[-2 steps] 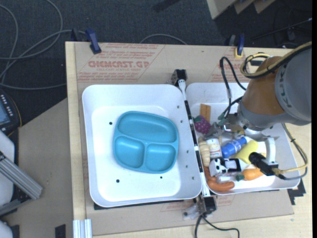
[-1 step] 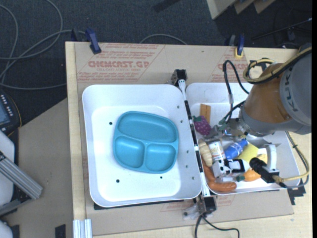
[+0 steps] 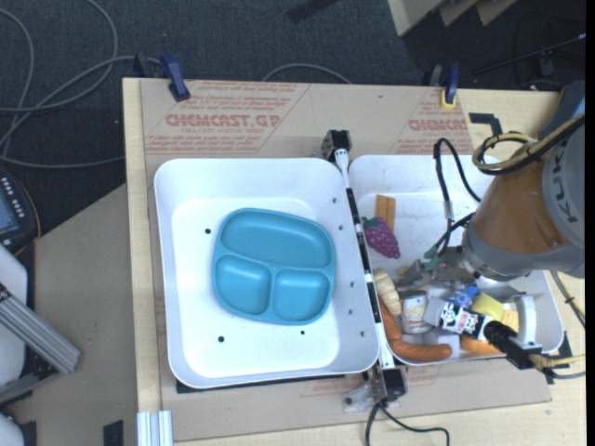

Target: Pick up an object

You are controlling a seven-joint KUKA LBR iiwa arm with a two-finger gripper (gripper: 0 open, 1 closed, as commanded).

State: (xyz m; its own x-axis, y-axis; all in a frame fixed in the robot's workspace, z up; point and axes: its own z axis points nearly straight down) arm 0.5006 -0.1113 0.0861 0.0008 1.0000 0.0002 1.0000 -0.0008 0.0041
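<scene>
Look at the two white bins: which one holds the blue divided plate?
The left bin. The blue plate lies in its middle, alone. The right bin holds small items instead, such as purple grapes, with the arm above it.

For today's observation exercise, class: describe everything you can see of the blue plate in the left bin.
The blue plate is a light blue, rounded-rectangle tray that looks like smooth plastic. Raised ridges split it into three compartments: one long one at the far side and two smaller ones at the near side. It lies flat, right side up, near the middle of the left white bin. Nothing lies in its compartments, and it touches only the bin floor.
</scene>
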